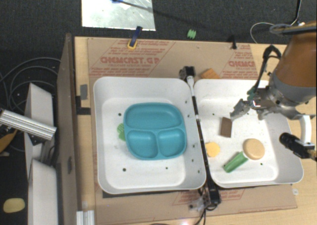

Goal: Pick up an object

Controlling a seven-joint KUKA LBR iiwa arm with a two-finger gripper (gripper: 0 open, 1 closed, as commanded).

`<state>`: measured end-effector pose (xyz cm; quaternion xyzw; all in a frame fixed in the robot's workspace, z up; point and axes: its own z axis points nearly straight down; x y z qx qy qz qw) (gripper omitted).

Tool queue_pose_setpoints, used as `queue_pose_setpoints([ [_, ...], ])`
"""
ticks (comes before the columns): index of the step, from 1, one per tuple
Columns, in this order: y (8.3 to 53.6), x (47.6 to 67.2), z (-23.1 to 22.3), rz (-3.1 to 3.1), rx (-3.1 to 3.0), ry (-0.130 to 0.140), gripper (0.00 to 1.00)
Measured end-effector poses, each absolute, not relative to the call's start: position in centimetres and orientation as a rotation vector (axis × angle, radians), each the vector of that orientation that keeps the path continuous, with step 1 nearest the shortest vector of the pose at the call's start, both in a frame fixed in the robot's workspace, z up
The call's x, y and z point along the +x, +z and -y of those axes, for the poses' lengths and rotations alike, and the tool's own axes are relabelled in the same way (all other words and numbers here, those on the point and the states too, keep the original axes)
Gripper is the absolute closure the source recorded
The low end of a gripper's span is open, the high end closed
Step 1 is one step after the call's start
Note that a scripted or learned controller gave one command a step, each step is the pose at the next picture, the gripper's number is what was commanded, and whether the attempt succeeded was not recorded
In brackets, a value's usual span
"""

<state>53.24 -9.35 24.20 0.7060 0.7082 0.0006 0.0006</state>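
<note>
At the bottom of the frame, nearest the camera, the front rims of the two white bins were seen side by side. In the lower part of the right bin three loose items were lying close together: a green cylinder, tilted, a round tan disc touching its upper end, and a small yellow piece just left of them near the dividing wall. A little higher, a brown block was resting apart from these. Any of the four could be judged a candidate for picking, since all were lying free on the bin floor.

In the left bin a blue divided tray was set at the centre, with a scrap of green showing at its left edge, mostly hidden beneath it.

Higher in the frame, the gripper was hanging over the upper part of the right bin, just above and right of the brown block, reached in from the right edge. Nothing could be seen between its fingers; how wide they were set could not be told at this angle. Its position suggested the brown block as the likely target.

Beyond the bins, an orange piece was lying on the bench board.
</note>
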Motion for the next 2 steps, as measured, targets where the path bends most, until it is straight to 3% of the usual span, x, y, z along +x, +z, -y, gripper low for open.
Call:
queue_pose_setpoints([
  [1,14.9,57.5,10.4,-2.223,2.219,-0.001,0.00],
  [2,8.1,58.2,11.0,-2.223,2.222,-0.001,0.00],
])
